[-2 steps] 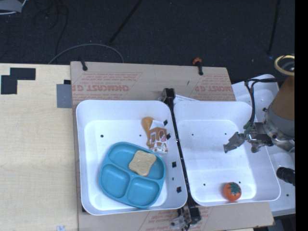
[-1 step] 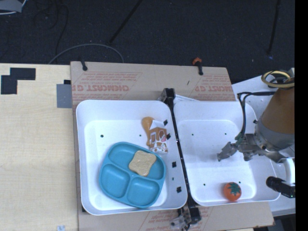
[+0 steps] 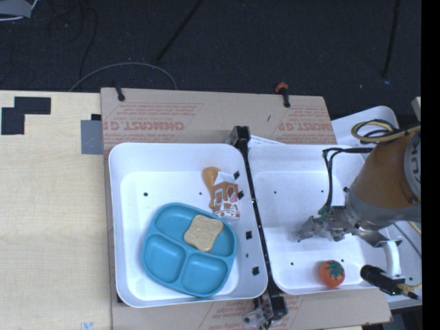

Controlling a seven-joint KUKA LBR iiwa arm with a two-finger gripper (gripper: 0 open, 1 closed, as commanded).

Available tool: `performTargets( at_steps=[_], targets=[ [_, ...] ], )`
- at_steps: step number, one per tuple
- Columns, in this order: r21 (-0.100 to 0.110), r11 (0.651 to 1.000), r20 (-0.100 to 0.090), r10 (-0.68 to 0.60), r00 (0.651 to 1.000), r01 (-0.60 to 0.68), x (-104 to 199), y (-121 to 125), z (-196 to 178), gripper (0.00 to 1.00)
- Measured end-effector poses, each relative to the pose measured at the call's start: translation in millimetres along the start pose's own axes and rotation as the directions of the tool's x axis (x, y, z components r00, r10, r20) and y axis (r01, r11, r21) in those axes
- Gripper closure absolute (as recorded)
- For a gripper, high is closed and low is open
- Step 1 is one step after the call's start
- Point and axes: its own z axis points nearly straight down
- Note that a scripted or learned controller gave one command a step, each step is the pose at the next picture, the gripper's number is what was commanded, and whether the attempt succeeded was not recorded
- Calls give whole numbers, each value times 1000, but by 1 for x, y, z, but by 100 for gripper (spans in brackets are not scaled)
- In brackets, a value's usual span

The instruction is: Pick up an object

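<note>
Over the right bin (image 3: 289, 184) hangs the gripper (image 3: 309, 229); can't tell finger state. Tomato (image 3: 331, 273) lies near, beside the tips, apart, w/ nothing held. Risk: closing off-centre, round tomato rolls away.

Blue tray (image 3: 165, 260), tan bread slice (image 3: 203, 233), orange-red tomato (image 3: 331, 273), white bins (image 3: 130, 177).

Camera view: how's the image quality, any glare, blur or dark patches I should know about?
Camera view: lighting is even but soft; the white bins look slightly washed out, without hard glare. The floor above the bench is nearly black, its cables barely readable. The gripper is blurry, with its detail too smeared to read. The blue plate and tomato are clear enough.
</note>
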Motion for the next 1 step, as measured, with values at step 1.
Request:
performTargets(
  at_steps=[1],
  targets=[
    [-4,1000,2,7,1000,-7,-2,1,-13,100]
  ],
)
